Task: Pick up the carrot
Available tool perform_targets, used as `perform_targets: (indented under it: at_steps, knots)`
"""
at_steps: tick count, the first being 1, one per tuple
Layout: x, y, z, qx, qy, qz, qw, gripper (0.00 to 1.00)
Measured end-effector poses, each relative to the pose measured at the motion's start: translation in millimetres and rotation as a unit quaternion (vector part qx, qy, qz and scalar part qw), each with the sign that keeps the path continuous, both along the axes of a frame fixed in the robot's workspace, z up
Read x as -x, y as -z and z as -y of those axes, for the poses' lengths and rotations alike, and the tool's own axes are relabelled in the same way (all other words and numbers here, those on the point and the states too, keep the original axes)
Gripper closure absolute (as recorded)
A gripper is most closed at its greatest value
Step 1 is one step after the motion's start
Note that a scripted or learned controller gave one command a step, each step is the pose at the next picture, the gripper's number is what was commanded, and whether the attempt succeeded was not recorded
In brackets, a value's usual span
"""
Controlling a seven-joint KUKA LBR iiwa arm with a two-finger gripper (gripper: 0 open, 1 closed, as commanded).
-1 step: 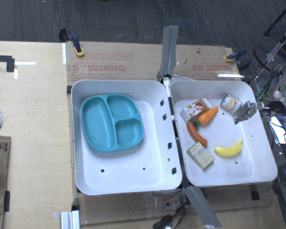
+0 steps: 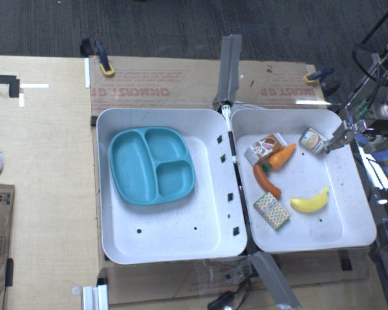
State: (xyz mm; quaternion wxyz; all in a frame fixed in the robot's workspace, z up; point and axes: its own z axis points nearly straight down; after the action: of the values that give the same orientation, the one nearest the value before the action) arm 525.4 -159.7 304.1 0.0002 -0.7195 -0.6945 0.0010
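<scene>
So the arm's barely into this one: the gripper (image 2: pixel 341 134) is parked at the far right edge of the right bin (image 2: pixel 349 237), nothing between its fingers as far as I can see, and honestly it's too small and cluttered over there to tell how it's set, so I won't guess. I'd call this the approach step, nothing picked yet. The carrot (image 2: pixel 281 156) lies in the right bin, toward its far left part, tilted, with its thin end touching or lying over a red sausage thing (image 2: pixel 266 180). A small carton (image 2: pixel 264 147) sits right against the carrot's far side, so that's the crowding to worry about. Next move looks like swinging left across the bin and coming down on the fat end, which sits clear of the sausage. A little can (image 2: pixel 312 139) is just beside the gripper and could get bumped. A banana (image 2: pixel 310 201) and a green box (image 2: pixel 272 210) sit nearer, out of the way. The left bin (image 2: pixel 161 241) holds a blue tray (image 2: pixel 152 165).
</scene>
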Motion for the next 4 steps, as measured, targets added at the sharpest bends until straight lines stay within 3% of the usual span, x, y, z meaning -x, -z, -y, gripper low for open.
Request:
perform_targets:
  at_steps: [1,2,3,4]
  knots:
    - [19,4,-12,-0.0003,-0.012,-0.001,0.9999,0.00]
    - [-46,73,-28,-0.0002,-0.055,-0.001,0.9985,0.00]
    - [-87,190,-41,0.0013,-0.025,0.012,0.9996,0.00]
    - [-86,182,-41,0.0003,-0.025,0.010,0.9996,1.00]
